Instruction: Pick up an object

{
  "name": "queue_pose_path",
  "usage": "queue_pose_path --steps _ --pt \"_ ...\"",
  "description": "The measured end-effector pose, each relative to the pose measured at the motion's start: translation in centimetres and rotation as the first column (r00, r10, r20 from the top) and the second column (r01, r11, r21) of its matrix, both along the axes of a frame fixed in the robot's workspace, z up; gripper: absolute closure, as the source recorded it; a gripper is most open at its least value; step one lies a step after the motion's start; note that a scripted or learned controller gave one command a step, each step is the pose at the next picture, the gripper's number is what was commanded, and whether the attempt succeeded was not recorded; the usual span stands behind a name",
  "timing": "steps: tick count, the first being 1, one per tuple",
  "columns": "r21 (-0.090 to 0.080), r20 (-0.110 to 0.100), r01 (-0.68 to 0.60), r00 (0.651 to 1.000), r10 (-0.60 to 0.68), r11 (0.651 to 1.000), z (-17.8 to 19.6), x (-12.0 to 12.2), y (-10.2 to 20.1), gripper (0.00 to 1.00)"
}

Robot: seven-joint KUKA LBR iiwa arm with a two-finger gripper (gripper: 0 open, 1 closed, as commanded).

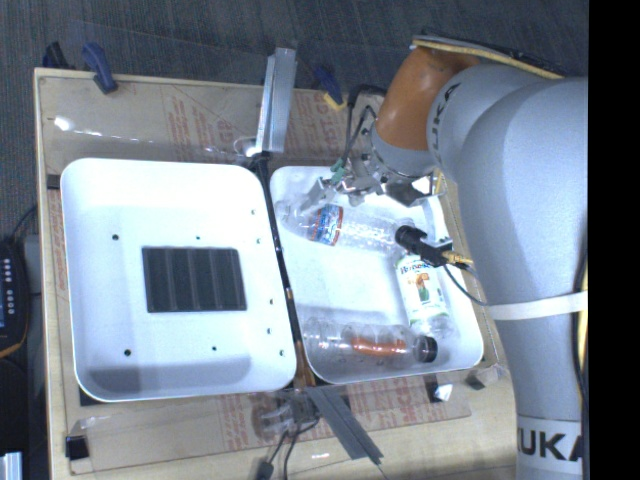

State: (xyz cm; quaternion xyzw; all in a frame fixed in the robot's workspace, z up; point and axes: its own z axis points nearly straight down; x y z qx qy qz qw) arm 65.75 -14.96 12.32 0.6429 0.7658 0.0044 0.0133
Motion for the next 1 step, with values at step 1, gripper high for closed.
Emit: queue_pose_path --steps 1 --pt "0.001 0.018 -0.075 0.997 0.075 0.997 -0.62 -1.0 -0.1 0.0"
